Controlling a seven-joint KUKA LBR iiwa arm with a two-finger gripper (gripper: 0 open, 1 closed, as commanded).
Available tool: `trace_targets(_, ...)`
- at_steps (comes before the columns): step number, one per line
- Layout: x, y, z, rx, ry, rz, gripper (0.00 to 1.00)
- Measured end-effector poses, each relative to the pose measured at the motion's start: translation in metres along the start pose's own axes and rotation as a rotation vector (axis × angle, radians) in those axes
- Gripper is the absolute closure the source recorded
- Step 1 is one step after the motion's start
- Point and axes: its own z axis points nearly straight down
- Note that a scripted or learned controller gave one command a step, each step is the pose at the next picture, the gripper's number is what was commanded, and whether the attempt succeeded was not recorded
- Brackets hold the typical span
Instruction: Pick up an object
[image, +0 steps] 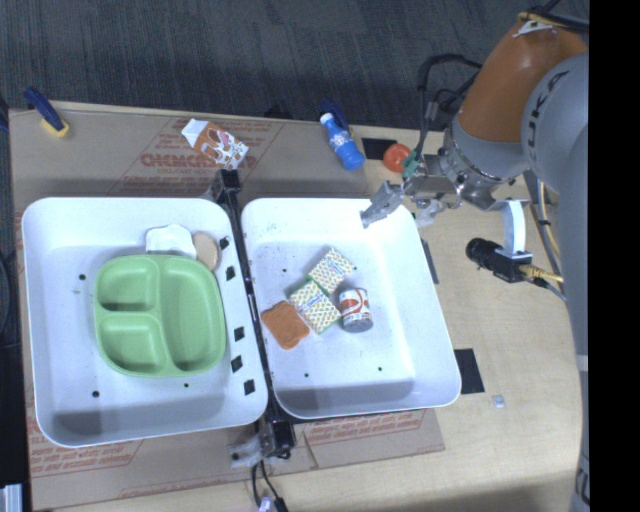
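Note:
The right bin (430, 340) holds two patterned packets (332, 268) (315, 306), a small red-and-white can (354, 308) lying beside them, and a flat brown piece (286, 325) near the divider. My gripper (400, 208) hangs over the bin's far right corner, up and to the right of these objects and well apart from them. It stands open with nothing between its fingers (379, 209). The grey arm with its orange band (510, 80) comes in from the upper right.
The left bin (40, 300) holds a green divided plate (160, 313), a white cup (170, 240) and a tan round piece (206, 250). Behind the bins lie a blue bottle (343, 143), a red ball (397, 156) and a snack packet (215, 143).

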Motion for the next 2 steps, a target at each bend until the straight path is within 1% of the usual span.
trace_targets(1,-0.0083,-0.0468,0.1714,-0.008,-0.002,0.001,0.00)
trace_targets(2,-0.0081,-0.0472,0.1625,-0.003,-0.003,-0.005,1.00)
